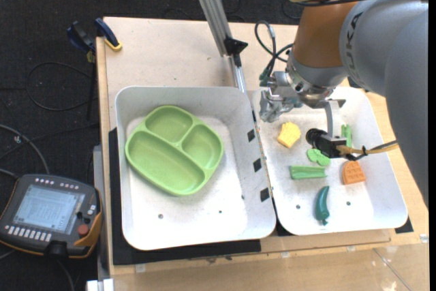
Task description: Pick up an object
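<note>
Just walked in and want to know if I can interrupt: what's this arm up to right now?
The grey arm reaches in over the right bin, its gripper hanging near the bin's upper left corner, just above a yellow toy piece. Nothing is visibly held. Also lying in that bin are a green block, an orange piece and a teal curved piece. The left bin holds a green divided plate. It looks to be mid-attempt at a pick.

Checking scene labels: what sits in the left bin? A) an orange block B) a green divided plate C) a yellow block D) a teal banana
B: the green divided plate lies in the left bin; the yellow block, orange block and teal banana all lie in the right bin.
</note>
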Robot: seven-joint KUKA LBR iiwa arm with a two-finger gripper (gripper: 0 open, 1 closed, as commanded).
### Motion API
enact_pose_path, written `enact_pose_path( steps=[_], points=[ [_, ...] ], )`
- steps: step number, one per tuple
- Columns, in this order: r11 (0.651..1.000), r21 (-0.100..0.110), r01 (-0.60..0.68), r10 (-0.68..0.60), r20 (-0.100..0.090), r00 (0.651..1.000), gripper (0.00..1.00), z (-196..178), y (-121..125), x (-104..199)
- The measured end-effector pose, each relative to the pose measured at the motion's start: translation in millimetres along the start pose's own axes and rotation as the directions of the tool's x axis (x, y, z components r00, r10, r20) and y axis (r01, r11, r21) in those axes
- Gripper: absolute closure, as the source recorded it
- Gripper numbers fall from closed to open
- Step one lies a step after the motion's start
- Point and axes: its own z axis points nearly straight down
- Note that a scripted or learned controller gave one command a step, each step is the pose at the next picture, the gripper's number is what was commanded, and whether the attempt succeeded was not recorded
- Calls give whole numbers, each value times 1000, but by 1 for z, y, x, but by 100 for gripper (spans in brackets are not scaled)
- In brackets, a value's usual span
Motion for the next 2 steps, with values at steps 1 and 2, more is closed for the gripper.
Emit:
enact_pose_path(
  steps=[1, 2],
  points=[
    [1000, 9, -1, 1, -1, 1000, 100, 9, -85, 42],
    [1000, 0, -11, 11, 3, 1000, 100, -1, -62, 3]
  ],
)
